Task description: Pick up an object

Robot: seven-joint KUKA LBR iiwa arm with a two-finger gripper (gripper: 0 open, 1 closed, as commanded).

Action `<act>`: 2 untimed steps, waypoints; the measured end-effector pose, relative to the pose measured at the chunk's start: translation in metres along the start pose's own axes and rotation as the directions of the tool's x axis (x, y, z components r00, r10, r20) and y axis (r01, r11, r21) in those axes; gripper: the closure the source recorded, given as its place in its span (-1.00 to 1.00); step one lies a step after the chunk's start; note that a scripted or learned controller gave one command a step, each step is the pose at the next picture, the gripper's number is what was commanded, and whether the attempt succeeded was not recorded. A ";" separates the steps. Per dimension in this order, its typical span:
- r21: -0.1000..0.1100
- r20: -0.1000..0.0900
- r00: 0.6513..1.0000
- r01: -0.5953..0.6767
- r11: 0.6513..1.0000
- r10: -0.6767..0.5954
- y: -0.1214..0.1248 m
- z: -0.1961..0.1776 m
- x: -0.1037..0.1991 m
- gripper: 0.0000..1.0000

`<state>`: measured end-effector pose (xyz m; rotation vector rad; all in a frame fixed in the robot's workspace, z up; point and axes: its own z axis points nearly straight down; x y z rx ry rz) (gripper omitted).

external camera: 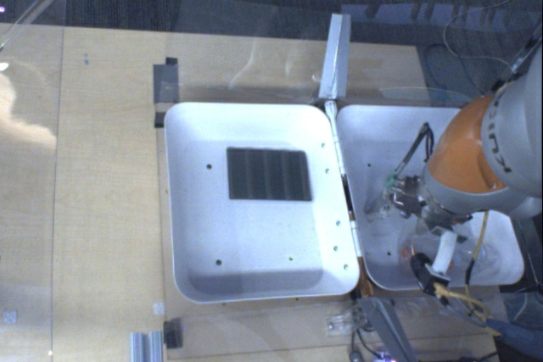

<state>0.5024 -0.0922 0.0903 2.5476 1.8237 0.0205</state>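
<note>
From the overhead camera I saw the pale wooden tabletop carrying two shallow white bins side by side. The left bin sat near the centre of the view, and on its floor lay a dark ribbed rectangular panel, flat and square to the bin walls, a little toward twelve o'clock from the bin's middle. A few small dark dots marked the bin floor around it. The right bin lay at three o'clock of the left one, their rims touching along a shared edge. A grey metal post ran toward twelve o'clock from where the two rims met. The arm came in from three o'clock, its orange band hanging over the right bin. Below the band, toward six o'clock, the end effector sat low inside the right bin amid cables and small fittings. I could not tell how it stood, wide or narrow, because the wrist and wiring covered it from this angle. I could not make out a separate object to pick up in the right bin; small reddish and green flecks near the end effector were too small to identify. A clear sheet with glare covered the tabletop at nine o'clock.
</note>
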 end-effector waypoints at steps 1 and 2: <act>0.011 0.005 1.000 -0.022 1.000 0.022 0.041 -0.049 -0.004 -1.00; 0.009 0.005 0.999 0.043 0.999 -0.043 0.088 -0.055 -0.047 -1.00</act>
